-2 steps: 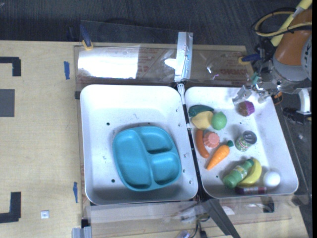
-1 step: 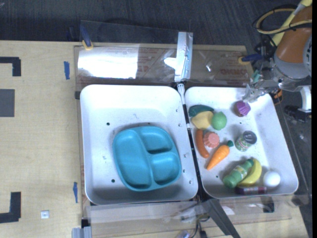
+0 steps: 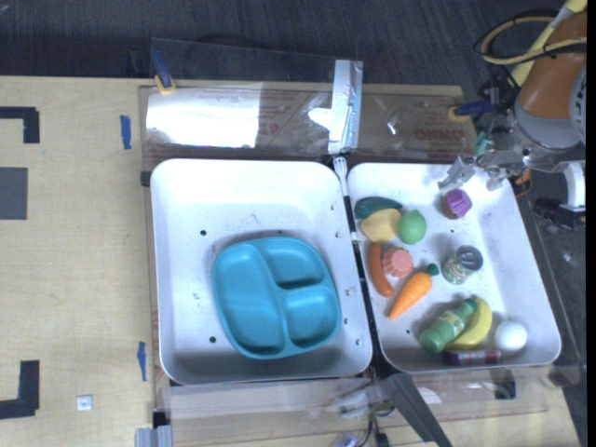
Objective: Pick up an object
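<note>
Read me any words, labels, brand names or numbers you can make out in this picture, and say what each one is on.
None can be read.
Reddish print on the clear panel behind the right bin: too blurred.
Label on the small can: too small.
Label on the green bottle: too small.

The arm (image 3: 549, 82) was cut off by the right edge, and the dark item (image 3: 470, 355) under the banana (image 3: 479, 322) was too small to identify.

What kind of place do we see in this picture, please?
Most likely a robot lab bench set up for picking tests. Two shallow white bins sit side by side on it. One holds a blue divided tray, the other toy food such as a carrot. The gripper hangs over that bin.
</note>
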Motion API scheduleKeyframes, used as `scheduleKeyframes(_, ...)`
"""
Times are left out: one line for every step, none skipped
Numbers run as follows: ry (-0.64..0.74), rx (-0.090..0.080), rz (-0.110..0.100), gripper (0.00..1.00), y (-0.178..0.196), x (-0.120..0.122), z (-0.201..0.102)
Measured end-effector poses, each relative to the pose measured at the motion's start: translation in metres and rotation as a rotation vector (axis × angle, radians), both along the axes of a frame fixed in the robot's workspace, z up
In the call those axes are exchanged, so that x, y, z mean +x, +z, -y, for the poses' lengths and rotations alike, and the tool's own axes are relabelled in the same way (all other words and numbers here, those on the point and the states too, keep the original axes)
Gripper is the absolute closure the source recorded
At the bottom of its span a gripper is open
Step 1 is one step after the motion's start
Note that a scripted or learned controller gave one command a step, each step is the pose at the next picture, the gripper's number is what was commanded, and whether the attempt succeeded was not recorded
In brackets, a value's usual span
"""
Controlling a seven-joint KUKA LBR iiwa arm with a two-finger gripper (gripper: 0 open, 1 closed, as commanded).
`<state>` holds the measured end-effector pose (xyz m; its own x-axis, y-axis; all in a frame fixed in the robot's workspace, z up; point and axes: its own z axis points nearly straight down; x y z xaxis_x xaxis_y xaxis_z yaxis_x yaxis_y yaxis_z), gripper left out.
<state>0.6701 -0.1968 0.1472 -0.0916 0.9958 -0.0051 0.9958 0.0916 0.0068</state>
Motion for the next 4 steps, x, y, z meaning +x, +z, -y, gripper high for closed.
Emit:
scheduleKeyframes(0.182, -0.001, 0.001, 0.0, 0.126, -0.002, 0.021)
scheduleKeyframes(0.012, 0.002, -0.002, 0.0, 0.01, -0.001, 0.025)
scheduleKeyframes(0.021, -0.001, 0.005, 0.0, -0.006, 0.0, 0.021)
scheduleKeyframes(0.009, 0.002, -0.002, 0.0, -0.017, -0.004, 0.016)
